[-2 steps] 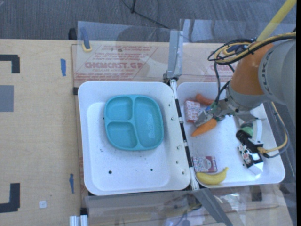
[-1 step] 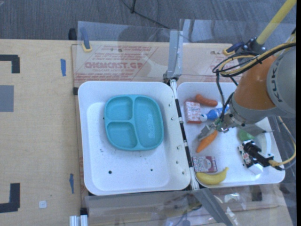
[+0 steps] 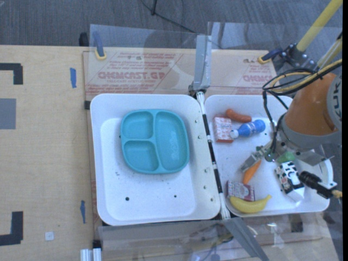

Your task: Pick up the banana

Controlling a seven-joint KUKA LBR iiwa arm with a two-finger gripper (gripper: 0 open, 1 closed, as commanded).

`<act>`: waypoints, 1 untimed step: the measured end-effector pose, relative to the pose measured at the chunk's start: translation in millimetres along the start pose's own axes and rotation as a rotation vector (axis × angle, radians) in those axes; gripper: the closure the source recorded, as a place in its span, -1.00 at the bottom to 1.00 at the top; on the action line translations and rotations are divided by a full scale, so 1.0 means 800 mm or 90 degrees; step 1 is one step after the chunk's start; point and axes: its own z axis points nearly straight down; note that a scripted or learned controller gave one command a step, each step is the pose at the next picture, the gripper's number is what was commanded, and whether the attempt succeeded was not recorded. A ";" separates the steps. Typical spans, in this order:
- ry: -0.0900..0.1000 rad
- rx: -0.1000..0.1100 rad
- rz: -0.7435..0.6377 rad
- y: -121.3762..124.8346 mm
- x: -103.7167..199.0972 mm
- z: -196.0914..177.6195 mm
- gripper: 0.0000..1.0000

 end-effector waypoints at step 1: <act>-0.001 0.000 -0.072 -0.036 0.080 -0.001 -1.00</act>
